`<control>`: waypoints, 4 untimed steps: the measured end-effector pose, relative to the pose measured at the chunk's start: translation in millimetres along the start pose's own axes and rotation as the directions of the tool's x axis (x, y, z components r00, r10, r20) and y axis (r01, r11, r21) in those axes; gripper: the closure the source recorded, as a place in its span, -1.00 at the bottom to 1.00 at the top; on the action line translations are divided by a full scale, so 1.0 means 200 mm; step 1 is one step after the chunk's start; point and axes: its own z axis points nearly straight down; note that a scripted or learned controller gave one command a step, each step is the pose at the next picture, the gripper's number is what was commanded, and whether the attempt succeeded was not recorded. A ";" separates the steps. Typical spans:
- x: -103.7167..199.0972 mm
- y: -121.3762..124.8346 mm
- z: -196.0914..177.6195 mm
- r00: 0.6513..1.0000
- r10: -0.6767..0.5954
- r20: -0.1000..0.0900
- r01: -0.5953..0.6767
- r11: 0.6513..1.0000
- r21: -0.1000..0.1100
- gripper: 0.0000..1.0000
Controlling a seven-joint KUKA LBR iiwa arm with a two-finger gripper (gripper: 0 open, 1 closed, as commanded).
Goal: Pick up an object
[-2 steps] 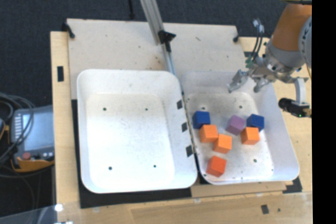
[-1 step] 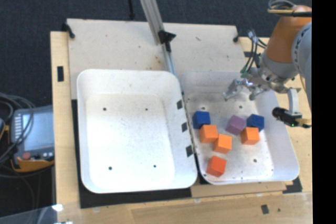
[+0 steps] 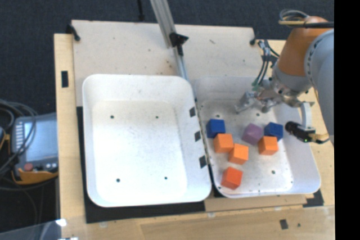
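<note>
Several small cubes lie in the right bin (image 3: 301, 180): a blue cube (image 3: 215, 127), an orange cube (image 3: 224, 143), another orange cube (image 3: 239, 153), a red-orange cube (image 3: 232, 177), a purple cube (image 3: 253, 133), a second blue cube (image 3: 274, 130) and an orange cube (image 3: 268, 145). My gripper (image 3: 251, 101) hangs over the back of the right bin, above and behind the purple cube, apart from every cube. Nothing shows between its fingers.
The left bin (image 3: 90, 137) lies beside the right one, with their rims meeting near the middle. A slanted aluminium post (image 3: 160, 3) rises from the bench behind the bins. A pendant with cables (image 3: 31, 149) sits off the bench at far left.
</note>
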 end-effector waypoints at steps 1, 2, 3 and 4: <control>-0.01 0.01 -0.07 1.000 -0.001 0.002 0.001 1.000 -0.007 1.00; 0.00 0.03 -0.30 1.000 -0.004 -0.001 0.004 1.000 -0.009 1.00; -0.03 0.02 -0.53 1.000 0.000 0.000 0.000 1.000 -0.009 1.00; -0.04 0.03 -0.76 1.000 -0.004 0.000 0.004 1.000 -0.009 1.00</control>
